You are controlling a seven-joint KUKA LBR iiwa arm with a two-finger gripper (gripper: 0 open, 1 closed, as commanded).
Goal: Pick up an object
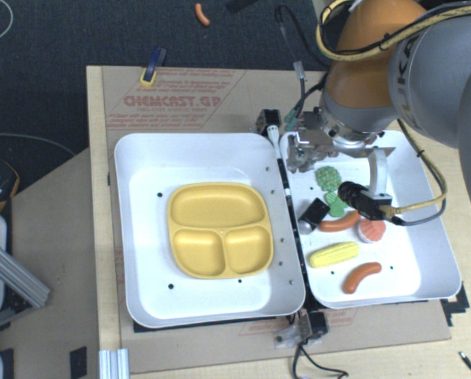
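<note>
Illumination even and bright, from overhead. Left white bin (140, 172) shows mild glare with soft shadow along its inner walls. Focus slightly soft throughout; dark floor (77, 22) at top grainy and dim.

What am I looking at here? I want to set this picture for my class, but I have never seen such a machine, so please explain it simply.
This is one picture from a camera fixed above a bench, looking down at a slant. The large grey arm with an orange band is a robot arm reaching in from the right. Its job is to pick up an object.

On the bench sit two shallow white bins. The left white bin holds a yellow plastic plate with three compartments. The right white bin holds toy food: a yellow corn cob, two orange-brown sausages and a green broccoli-like piece.

The arm's wrist hangs over the right bin; whether it grips anything is not clear.
</note>
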